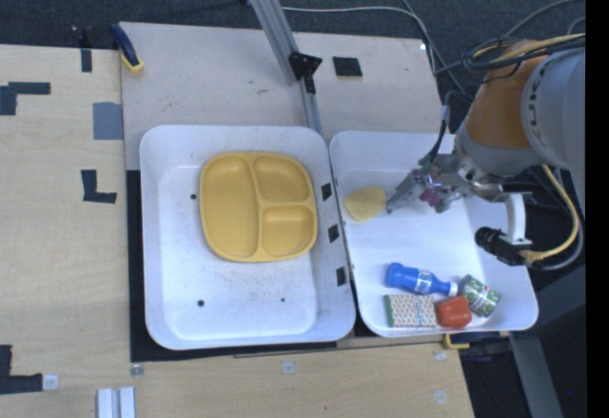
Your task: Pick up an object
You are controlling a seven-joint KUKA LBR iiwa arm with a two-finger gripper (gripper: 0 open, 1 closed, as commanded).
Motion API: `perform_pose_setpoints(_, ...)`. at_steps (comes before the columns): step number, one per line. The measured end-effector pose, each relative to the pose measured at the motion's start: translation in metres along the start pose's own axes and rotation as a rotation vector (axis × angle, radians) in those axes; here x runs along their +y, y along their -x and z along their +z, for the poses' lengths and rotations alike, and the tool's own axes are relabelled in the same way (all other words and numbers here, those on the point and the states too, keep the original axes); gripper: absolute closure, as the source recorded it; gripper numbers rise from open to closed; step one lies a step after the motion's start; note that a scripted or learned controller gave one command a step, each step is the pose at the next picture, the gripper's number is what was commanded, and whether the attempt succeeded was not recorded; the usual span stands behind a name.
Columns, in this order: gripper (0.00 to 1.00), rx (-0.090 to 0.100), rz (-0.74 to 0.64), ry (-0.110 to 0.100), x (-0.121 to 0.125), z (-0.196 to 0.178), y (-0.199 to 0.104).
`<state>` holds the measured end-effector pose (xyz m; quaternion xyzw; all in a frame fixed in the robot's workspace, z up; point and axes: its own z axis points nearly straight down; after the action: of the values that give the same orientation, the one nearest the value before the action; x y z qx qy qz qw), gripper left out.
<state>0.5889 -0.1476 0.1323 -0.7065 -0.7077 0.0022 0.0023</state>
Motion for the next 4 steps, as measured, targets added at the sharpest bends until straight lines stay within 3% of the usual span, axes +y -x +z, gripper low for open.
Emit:
perform_pose_setpoints(1, 0.00, -0.003, 0.001, 0.008, 0.001, 0.048, 0.000)
perform_pose_setpoints(2, 1.00, -0.004, 0.000, 0.013, 0.003, 0.034, 0.000)
perform_pose_setpoints(4, 1.00, -0.001, 0.000, 0.011, -0.011, -0.084, 0.001)
